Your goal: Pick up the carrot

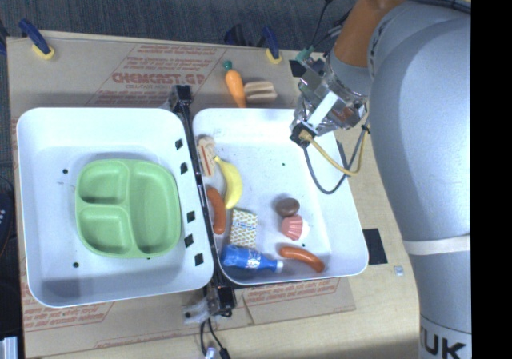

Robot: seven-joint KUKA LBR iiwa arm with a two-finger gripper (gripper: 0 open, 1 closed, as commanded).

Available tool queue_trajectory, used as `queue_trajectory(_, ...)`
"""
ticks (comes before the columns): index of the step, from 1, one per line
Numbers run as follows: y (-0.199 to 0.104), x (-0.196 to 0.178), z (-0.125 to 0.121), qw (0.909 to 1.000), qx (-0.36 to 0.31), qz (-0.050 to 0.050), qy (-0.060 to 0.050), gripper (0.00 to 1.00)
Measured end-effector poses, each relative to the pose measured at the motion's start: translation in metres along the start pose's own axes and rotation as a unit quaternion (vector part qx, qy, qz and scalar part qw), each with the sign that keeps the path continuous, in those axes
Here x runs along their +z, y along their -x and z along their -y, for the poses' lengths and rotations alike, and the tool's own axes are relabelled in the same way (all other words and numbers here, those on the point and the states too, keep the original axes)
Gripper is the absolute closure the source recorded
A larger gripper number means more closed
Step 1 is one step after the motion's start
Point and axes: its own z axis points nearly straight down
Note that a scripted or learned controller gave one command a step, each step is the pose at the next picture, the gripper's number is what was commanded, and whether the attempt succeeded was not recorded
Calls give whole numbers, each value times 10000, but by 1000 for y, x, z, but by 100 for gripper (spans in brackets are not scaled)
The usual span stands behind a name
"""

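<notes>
- On the worktop (382, 197), outside both bins: the carrot (234, 86), orange with a small green top, flat on the printed brown sheet (120, 73).
- Just beyond the far rim of the right bin (340, 217), near the seam between the two bins; green end away from the bins, orange tip toward them, slightly slanted.
- Just beside the carrot, on its right in the camera view: a tan bun-like piece (261, 92), close enough that touching or not cannot be told.
- To the right of both, above the far right corner of the right bin: the claw (320, 101), apart from the carrot.
- Cannot tell how far open the claw is, nor whether anything sits in it.
- In the left bin (32, 189): a green divided plate (128, 207), roughly central.
- Along the right bin's left wall: a hot dog (206, 154), then an orange sausage (217, 210) nearer the camera.
- Beside those: a yellow banana (231, 181), curved, and below it a patterned packet (244, 226).
- At the near rim: a blue bottle (248, 260) on its side and an orange-red sausage (302, 257).
- Toward the bin's middle: a brown round piece (287, 206) with a pink piece (294, 228) just beside it.
- At the worktop's far edge: two blue clamps (36, 37), well apart.
</notes>
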Motion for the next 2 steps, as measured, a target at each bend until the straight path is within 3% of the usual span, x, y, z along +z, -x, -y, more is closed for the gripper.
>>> queue_trajectory(1, -20, 24, 95, 9995, 300, 9, -16, 100)
queue_trajectory(2, -20, 14, 95, 9996, 276, 21, -35, 100)
